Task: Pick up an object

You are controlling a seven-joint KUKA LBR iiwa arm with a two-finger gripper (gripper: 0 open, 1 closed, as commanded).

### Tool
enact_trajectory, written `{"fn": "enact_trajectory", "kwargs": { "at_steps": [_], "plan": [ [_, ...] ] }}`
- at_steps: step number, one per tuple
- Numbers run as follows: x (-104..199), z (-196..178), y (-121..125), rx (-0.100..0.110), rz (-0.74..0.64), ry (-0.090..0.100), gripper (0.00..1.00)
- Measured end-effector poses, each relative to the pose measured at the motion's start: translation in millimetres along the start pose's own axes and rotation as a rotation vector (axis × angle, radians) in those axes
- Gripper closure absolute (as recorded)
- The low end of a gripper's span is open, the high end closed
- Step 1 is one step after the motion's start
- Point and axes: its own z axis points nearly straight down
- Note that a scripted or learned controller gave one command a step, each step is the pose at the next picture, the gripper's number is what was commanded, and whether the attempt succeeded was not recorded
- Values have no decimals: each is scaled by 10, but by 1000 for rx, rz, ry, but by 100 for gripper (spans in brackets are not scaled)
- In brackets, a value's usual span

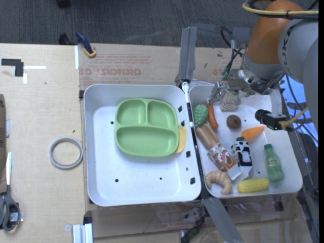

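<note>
Nearest the lower edge, a glossy curved croissant (219, 181) and a yellow corn cob (252, 185) are seen in the right bin (289, 145). Toward the upper right, the gripper (226, 94) is poised over a speckled, grainy block (230, 101); its grip cannot be told.

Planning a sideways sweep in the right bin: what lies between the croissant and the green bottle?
In the camera view, the yellow corn cob lies between the croissant and the green bottle, along the bin's near edge.
</note>
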Motion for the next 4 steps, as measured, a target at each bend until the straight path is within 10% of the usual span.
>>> {"fn": "enact_trajectory", "kwargs": {
  "at_steps": [1,2,3,4],
  "plan": [
    [-547,1006,-16,1,-1,0,0],
    [-543,999,-272,1,-38,1,0],
    [-557,889,-261,-3,-36,-1,100],
    [-554,908,-271,0,-36,0,0]
  ]
}}
